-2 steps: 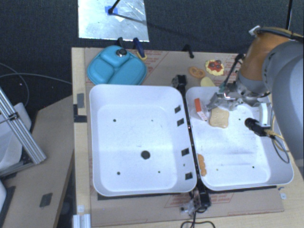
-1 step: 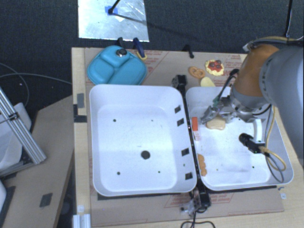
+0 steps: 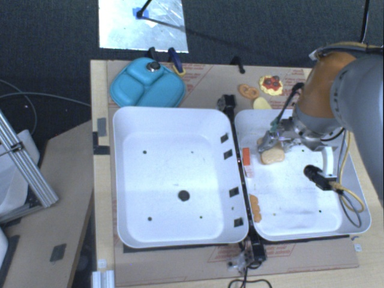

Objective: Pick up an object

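Gripper sits low in the right white bin, metal fingers right at the top edge of a small tan, rounded bread-like lump. Whether it is clamped or released I cannot tell; the wrist hides the gap, and the lump looks to rest on the bin floor rather than clearly between the fingers.

Tan lump lies in the upper-left part of the right bin, near the divider side. An orange-red stick-shaped piece lies just beside it on that bin's left wall, and an orange-brown lumpy piece sits lower along the same wall. Left white bin holds one small dark round spot.

Behind the bins on the bench: a pale yellow rounded piece, an orange cookie-like piece, a yellow disc with red topping, and a blue plastic lidded container.

Step, as I judge it: grasp attempt at the tan lump, lift not yet done. Next move calls for a firm close around the lump, then a straight lift; the rounded shape could slip out.
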Motion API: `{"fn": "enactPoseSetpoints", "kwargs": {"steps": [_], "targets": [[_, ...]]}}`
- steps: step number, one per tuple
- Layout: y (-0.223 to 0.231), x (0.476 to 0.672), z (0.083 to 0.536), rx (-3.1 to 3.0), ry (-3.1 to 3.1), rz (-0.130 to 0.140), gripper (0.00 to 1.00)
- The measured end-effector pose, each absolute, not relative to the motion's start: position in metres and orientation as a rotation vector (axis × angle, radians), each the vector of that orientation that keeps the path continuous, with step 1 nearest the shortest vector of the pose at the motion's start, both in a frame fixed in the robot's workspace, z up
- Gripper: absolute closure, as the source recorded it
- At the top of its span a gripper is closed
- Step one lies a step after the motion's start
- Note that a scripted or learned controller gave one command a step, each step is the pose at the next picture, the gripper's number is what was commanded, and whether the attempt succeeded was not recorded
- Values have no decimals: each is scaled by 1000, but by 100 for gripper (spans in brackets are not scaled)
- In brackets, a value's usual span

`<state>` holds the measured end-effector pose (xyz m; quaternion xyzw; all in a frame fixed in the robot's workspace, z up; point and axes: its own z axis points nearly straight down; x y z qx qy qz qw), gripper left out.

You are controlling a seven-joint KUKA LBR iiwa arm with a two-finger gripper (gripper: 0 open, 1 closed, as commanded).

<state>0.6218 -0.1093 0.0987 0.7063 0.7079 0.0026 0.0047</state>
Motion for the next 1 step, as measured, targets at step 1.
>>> {"fn": "enactPoseSetpoints", "kwargs": {"steps": [1], "targets": [[-28,595,189,2208,2231,8,100]]}}
